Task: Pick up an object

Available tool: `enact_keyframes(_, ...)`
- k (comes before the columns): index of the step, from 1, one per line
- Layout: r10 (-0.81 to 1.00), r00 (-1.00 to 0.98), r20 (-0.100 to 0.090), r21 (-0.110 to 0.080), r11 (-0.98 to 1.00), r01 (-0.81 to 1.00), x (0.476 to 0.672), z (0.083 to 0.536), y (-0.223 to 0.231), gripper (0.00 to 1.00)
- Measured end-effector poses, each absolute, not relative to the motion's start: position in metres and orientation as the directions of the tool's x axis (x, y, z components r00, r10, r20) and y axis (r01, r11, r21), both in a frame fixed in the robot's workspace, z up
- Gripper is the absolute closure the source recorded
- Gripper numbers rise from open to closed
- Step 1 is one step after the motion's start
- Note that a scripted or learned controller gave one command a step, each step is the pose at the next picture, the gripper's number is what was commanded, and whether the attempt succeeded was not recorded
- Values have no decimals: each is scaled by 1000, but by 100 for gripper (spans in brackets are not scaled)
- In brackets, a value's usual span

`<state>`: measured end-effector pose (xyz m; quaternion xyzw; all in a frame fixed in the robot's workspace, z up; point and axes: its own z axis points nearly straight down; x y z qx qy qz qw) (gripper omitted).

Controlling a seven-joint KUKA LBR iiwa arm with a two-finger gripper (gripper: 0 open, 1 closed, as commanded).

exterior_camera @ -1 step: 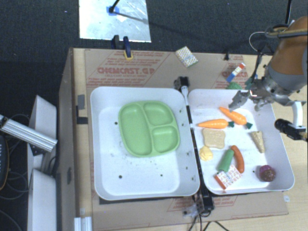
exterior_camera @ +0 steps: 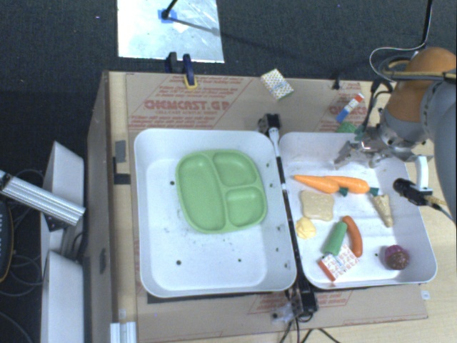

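Carrot point(exterior_camera: 330, 184) lies mid-bin in the right bin point(exterior_camera: 428, 263), bread point(exterior_camera: 317, 205) just below it; claw point(exterior_camera: 363, 151) hovers near the far rim, whether parted I cannot tell.

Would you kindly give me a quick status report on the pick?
Gripper over right bin's far end, nothing held. Carrot just below it, untouched. Nothing in the way.
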<state>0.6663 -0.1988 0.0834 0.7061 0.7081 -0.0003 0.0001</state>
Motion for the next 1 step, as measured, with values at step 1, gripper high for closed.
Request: enact_keyframes(1,1000,-7,-3,6,7,1000,668,97,-199,100)
